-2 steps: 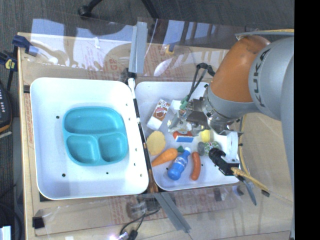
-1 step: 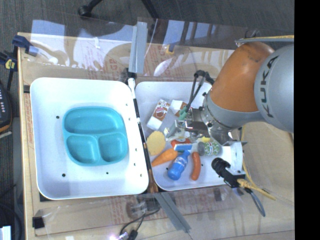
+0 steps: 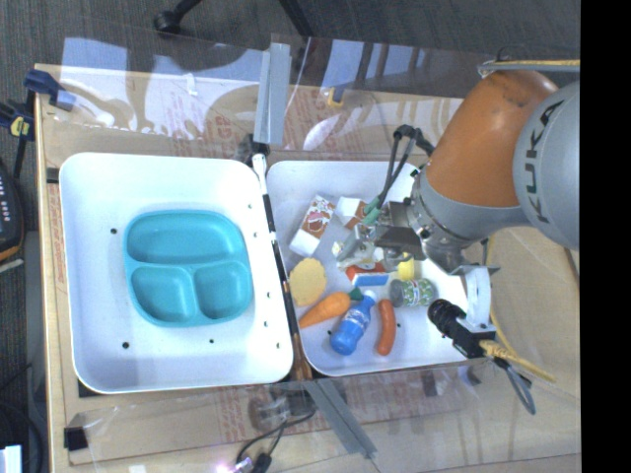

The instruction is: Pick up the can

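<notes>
Arm (image 3: 498, 156): it is reaching in from the right, grey with its orange band, and hanging over the right bin's far right corner.
Left bin (image 3: 89, 353): it is sitting alongside the other bin, the two touching along their inner edges.
Right bin (image 3: 296, 180): it is carrying a clutter of small things, mostly toward its near edge.
Divided plate (image 3: 187, 266): teal, with three compartments, it is lying flat in the middle of the left bin.
Gripper (image 3: 375, 236): it is pointing down into the middle of the right bin among the clutter; I cannot tell whether it is released or clenched on anything.
Blue bottle (image 3: 352, 325): it is lying tilted by the right bin's near edge, between the carrot and the red sausage.
Carrot (image 3: 325, 309): it is lying just left of the bottle.
Yellow disc (image 3: 308, 281): it is resting near the right bin's left edge.
Carton (image 3: 315, 215): red and white, it is lying toward the far left corner.
Can (image 3: 414, 291): green-patterned, it is lying toward the right bin's right edge, just right of the gripper and apart from it.
Red sausage (image 3: 385, 327): it is lying just below the can.
</notes>
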You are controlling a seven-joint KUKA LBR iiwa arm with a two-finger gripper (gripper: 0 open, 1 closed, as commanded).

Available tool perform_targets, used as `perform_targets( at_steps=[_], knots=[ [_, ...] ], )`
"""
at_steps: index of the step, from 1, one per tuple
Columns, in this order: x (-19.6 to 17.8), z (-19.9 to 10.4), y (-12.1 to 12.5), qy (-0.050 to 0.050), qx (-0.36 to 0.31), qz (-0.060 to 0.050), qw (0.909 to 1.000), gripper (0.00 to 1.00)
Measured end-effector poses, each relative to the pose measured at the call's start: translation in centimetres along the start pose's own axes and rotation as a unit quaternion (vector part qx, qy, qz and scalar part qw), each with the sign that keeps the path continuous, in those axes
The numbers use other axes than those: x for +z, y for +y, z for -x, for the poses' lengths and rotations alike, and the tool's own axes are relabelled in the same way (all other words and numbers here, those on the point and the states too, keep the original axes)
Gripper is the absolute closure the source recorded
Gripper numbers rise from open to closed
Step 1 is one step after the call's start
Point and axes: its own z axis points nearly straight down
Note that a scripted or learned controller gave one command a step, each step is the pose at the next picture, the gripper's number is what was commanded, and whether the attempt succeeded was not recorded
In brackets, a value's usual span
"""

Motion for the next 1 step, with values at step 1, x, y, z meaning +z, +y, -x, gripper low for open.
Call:
perform_targets(
  at_steps=[1],
  knots=[
    [2.41, -1.58, 2.46, 0.000, -0.028, -0.002, 0.9996, 1.00]
  ],
)
